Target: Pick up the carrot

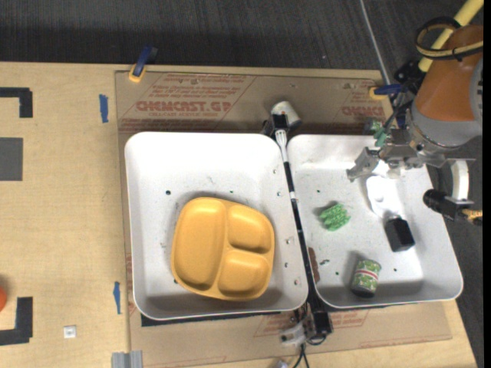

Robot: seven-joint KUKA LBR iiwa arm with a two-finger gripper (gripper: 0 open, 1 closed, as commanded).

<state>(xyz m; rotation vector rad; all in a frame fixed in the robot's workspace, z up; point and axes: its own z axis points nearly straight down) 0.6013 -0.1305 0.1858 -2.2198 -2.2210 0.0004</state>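
Observation:
My gripper hangs over the back part of the right bin, below the arm's orange band. Nothing shows in it. A small bumpy green item lies on the bin floor in front of it and to the left. A small can with a green label stands near that bin's front wall. At the far left edge of the bench, well outside both bins, a sliver of something orange-red is cut off by the view's edge.
The left bin holds a yellow plate with three compartments, lying at its front middle. A ridge where the two bin walls meet runs between the bins. Blue clips sit on the cardboard behind them.

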